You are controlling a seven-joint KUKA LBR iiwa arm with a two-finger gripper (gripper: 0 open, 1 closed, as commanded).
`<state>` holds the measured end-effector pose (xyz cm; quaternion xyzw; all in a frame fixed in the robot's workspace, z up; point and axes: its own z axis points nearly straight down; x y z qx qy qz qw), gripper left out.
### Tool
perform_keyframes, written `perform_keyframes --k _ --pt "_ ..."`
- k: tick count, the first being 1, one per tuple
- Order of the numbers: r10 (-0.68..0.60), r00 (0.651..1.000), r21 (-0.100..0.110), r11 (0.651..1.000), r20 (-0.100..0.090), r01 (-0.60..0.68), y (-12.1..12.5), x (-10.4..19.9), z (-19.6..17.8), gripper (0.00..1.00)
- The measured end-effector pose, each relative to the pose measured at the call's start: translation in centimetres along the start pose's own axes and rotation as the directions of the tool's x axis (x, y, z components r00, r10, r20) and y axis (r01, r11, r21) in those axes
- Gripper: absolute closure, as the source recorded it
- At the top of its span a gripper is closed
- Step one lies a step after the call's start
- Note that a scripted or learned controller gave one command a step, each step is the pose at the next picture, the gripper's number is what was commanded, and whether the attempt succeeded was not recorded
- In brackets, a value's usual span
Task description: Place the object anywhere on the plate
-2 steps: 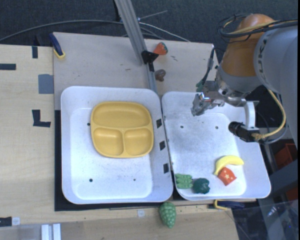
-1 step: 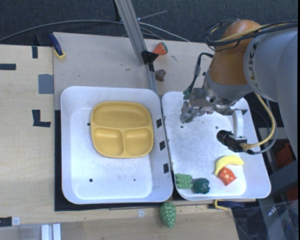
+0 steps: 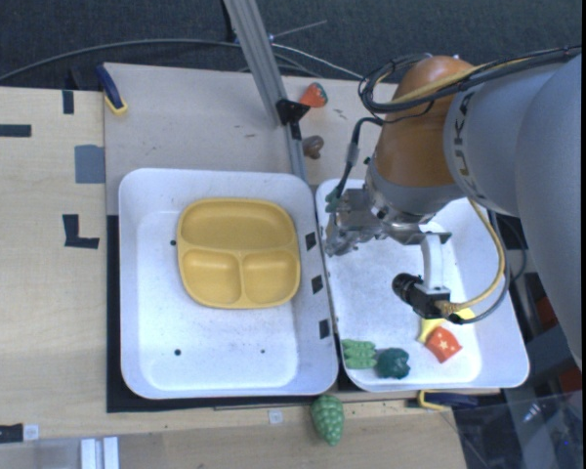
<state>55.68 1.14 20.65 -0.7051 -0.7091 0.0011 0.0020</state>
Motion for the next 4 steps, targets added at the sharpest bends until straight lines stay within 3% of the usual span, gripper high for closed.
perform_keyframes --k 3,4 --pt "-0.002 1.0 0.0 1.0 0.0 0.002 -6.0 14.8 -1.8 1.0" --pt "0.002 1.0 -0.001 1.0 0.002 -0.002 -5.4 14.8 -1.6 1.0"
